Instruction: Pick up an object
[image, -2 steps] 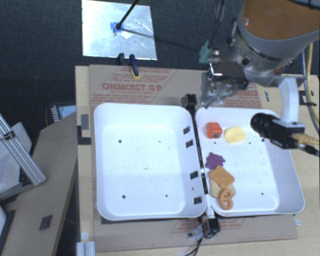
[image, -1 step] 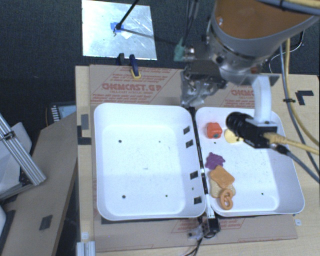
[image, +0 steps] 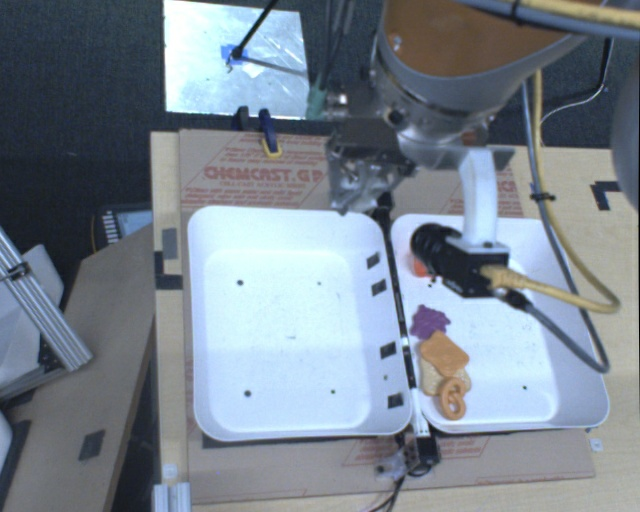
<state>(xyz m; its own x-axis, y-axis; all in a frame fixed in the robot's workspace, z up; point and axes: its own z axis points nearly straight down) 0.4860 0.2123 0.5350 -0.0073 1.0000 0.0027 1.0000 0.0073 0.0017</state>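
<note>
In the right bin (image: 560, 400), close to its left wall, lie a purple piece (image: 429, 321), a tan block (image: 443, 353) and an orange pretzel-shaped toy (image: 452, 399) — the last two touching. An orange-red object (image: 419, 264) is half hidden beside the black gripper mount (image: 455, 262). The gripper (image: 362, 195) hangs over the bins' far edge — the state of its jaws I cannot tell. The left bin (image: 200, 330) is beside.

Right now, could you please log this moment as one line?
hand: above bins' far edge, holding nothing | purple piece, tan piece, pretzel: right bin
</note>
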